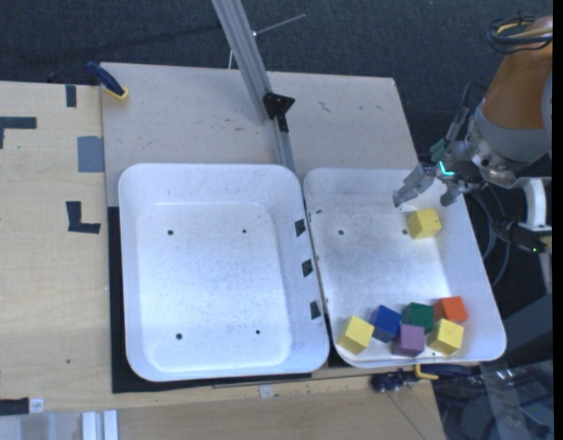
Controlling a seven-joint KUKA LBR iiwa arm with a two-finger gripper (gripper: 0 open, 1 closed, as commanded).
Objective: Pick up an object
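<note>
Gripper (428, 189) first: from my seat I see its two metal fingers spread apart above the right bin's upper area, with nothing between them; a yellow cube (424, 223) lies just below and beside the fingertips, apart from them.

Sweeping from the left, I see bare pale wood bench (43, 246) with dark tape marks, then the left bin (135, 246), a shallow white tray with rounded corners and a speckled, scuffed floor, giving wide open room. A slanted grey metal rail (245, 44) runs down to the seam where the two bins touch.

The right bin (355, 273) is the same glossy white shape. Its middle floor is open. Along its lower rim I count a tight cluster of small blocks: a second yellow cube (357, 334), a blue cube (386, 322), a purple cube (411, 338), a green cube (417, 316), a third yellow cube (447, 336) and an orange cube (452, 309), several touching, crowded against the near wall and corner.
</note>
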